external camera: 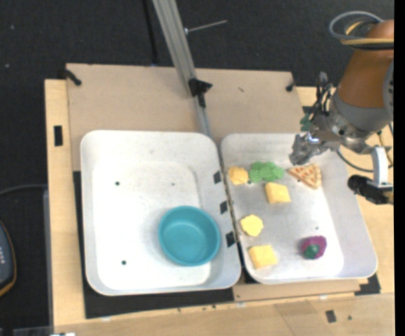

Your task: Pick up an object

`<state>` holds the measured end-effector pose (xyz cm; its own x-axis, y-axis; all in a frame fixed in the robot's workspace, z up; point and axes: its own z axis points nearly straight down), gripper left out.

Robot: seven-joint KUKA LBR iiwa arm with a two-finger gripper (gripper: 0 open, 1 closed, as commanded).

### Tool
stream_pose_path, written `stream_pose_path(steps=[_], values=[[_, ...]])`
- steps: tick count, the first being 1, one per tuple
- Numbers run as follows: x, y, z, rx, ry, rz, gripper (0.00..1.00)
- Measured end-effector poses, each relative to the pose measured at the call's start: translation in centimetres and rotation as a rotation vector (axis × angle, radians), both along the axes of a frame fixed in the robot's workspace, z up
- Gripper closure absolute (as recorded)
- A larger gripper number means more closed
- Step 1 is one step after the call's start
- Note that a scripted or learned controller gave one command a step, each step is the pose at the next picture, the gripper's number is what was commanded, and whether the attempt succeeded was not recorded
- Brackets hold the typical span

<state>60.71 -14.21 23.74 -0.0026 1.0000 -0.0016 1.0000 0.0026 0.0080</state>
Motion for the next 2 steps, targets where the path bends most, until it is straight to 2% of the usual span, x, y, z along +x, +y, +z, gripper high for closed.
stream_pose_path(steps=[2], values=[[0.5,11.2,-1.3,0.003,0.009,0.005,1.00]])
